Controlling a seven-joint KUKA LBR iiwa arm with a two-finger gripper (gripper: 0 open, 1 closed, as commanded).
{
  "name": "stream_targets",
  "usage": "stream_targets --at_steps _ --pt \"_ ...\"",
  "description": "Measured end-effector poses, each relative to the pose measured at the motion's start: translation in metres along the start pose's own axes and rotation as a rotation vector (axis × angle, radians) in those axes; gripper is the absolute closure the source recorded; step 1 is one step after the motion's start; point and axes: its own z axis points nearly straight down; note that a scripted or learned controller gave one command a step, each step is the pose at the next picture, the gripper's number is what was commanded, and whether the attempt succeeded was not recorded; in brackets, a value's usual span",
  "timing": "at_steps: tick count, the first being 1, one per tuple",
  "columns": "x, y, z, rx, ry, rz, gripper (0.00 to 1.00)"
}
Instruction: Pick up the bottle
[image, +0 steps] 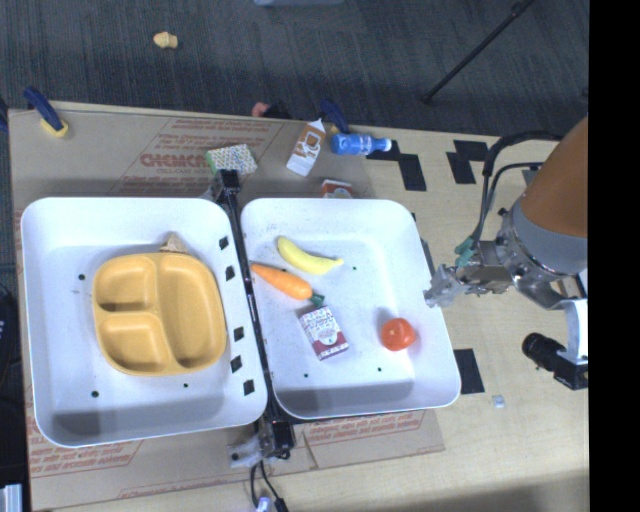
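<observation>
The bottle (357, 145) is small and blue with a white label. It lies on its side on the bench behind the right bin (405, 215), outside both bins. My gripper (443, 288) hangs just off the right bin's right rim, level with the bin's middle. It is far from the bottle, to the front and right of it, and nothing shows in its grasp.
The right bin holds a banana (308, 259), a carrot (283, 282), a red carton (323, 331) and a tomato (398, 334). A yellow divided plate (158, 310) lies in the left bin (40, 230). A small carton (306, 148) and a green packet (232, 158) lie near the bottle.
</observation>
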Motion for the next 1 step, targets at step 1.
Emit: stream_targets --at_steps 1 --pt "-0.0122 -0.0004 0.0239 0.005 0.002 0.328 1.00"
